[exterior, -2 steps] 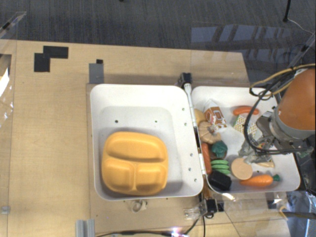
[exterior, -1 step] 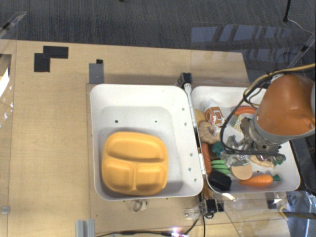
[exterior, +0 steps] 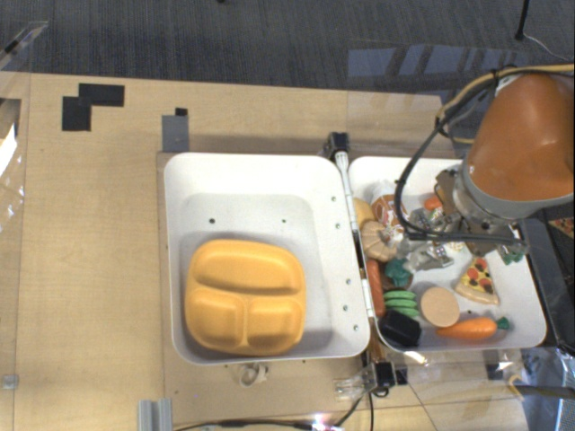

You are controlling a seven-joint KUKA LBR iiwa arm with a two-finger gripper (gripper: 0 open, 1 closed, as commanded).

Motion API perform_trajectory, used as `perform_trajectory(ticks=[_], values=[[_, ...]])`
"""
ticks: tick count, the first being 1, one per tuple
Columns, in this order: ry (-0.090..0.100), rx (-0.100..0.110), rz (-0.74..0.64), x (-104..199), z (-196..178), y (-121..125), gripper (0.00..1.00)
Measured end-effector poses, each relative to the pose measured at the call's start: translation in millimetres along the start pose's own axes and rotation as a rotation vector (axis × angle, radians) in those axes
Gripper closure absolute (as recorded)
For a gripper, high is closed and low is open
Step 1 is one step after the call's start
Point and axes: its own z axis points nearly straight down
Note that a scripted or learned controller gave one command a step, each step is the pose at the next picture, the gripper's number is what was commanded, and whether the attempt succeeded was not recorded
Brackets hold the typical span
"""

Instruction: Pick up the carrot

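Note:
The carrot [exterior: 467,329], orange with a green top at its right end, lies flat near the front edge of the right bin [exterior: 530,326]. My gripper [exterior: 428,253] hangs over the middle of that bin, behind and to the left of the carrot and well apart from it. The arm's large orange band [exterior: 526,142] covers the bin's back right part. The gripper's lower end is lost among the toy foods under it.
Crowding the right bin are a pizza slice [exterior: 476,282], a round beige disc [exterior: 439,306], a green pod [exterior: 402,302], a black piece [exterior: 400,329], a red sausage [exterior: 375,287] and bread [exterior: 386,210]. A yellow divided plate [exterior: 244,296] sits in the left bin [exterior: 252,182].

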Motion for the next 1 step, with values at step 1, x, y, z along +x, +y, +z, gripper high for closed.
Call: perform_trajectory(ticks=[1], values=[[0.013,-0.005,0.275,-34.4,69.6,48.2,1.0]])
